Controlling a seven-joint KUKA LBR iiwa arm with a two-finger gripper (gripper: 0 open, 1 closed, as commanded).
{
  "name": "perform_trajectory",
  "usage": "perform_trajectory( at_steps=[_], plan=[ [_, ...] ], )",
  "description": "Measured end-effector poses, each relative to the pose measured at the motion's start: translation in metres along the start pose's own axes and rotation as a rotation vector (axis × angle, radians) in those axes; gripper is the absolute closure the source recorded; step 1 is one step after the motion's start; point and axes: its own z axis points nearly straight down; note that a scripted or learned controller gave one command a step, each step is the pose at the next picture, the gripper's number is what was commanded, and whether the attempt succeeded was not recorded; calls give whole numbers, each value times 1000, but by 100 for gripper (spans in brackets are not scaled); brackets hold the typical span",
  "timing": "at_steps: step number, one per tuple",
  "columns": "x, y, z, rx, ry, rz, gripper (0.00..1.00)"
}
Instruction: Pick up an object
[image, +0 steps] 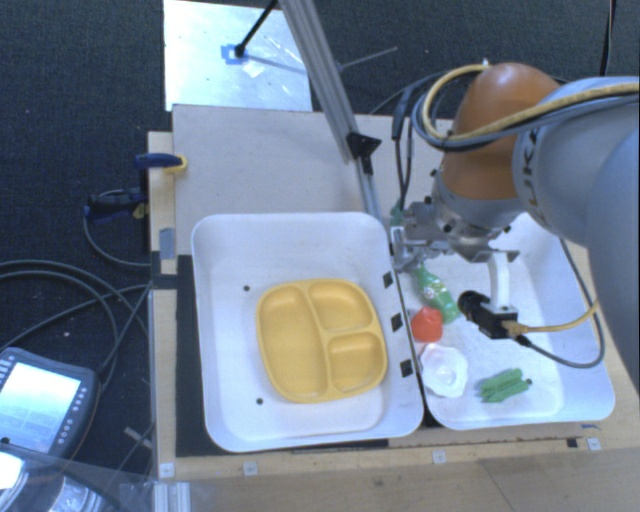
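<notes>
My gripper (412, 246) hangs under the grey and orange wrist, low over the back left corner of the right bin (580, 400). Just below it lies a green bottle-like object (433, 289), partly hidden by the gripper's body at its upper end. A red round object (427, 324) lies next to the bottle, by the bin's left wall. Further forward are a white lumpy object (443, 370) and a green pod-shaped object (503, 384). I cannot see anything held.
The left bin (225, 400) holds a yellow three-compartment plate (322, 338). A black connector with a yellow cable (487, 314) hangs over the right bin. A slanted metal pole (330, 85) crosses the back of the bench.
</notes>
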Motion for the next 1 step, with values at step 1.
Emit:
perform_trajectory(
  at_steps=[1],
  plan=[
    [60,-18,-1,2,1,-2,100]
  ],
)
